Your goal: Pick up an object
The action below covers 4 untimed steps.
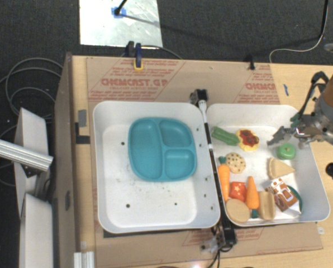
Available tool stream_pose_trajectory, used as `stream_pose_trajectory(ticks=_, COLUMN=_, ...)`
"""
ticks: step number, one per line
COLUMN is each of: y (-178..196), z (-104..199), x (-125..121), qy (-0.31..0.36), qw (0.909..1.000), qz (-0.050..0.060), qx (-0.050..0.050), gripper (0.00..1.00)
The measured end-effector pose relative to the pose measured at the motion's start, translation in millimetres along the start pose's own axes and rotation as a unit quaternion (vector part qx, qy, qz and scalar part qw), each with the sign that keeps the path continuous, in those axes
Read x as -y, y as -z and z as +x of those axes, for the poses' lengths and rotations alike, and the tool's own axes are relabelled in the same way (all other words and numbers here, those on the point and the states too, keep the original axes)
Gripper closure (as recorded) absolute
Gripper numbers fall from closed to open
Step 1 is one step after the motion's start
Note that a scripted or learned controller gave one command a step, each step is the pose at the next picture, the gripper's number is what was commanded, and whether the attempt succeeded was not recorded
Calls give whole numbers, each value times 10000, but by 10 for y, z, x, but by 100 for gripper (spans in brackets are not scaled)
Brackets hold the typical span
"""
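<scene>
Two shallow white bins sit side by side on a cardboard-covered counter [155,77], the left bin [110,205] holding a teal divided plate [162,149] and the right bin [317,197] crowded with toy food. The grey arm [331,108] enters from the right, its fingers [286,134] poised over the right bin's upper right part; whether they are released or clenched cannot be told, and nothing is seen between them. A small round green piece [286,151] lies just below the fingers, near their tips. To their left rest a yellow-and-red piece [248,139] and, further left, a green pickle-like piece [225,135]. Below and to the left lie a cookie [235,162], a long carrot [224,181], a red piece [237,191] and a second carrot [252,192]. Below the fingers sit a pale wedge [279,168] and a brown-and-white packet [282,195], with tan bread-like pieces [266,204] along the bin's lower edge.
</scene>
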<state>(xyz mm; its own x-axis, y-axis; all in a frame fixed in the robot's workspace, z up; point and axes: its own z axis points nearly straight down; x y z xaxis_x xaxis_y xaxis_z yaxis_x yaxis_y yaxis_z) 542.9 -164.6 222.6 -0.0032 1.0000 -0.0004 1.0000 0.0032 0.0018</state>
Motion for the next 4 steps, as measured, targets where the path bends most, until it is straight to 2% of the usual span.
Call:
stream_pose_trajectory(ticks=1, y=-1182, z=-439, x=-646, qy=6, qw=10000, qz=-25, qx=16, gripper=0)
stream_pose_trajectory(ticks=2, y=-1388, z=-419, x=-247, qy=-9, qw=10000, qz=13, qx=-1, gripper=0)
stream_pose_trajectory(ticks=3, y=-1265, z=-422, x=-278, qy=-4, qw=10000, qz=-24, qx=8, gripper=100)
stream_pose_trajectory(ticks=4, y=-1159, z=-421, x=-288, qy=-2, qw=10000, qz=-41, qx=11, gripper=100)
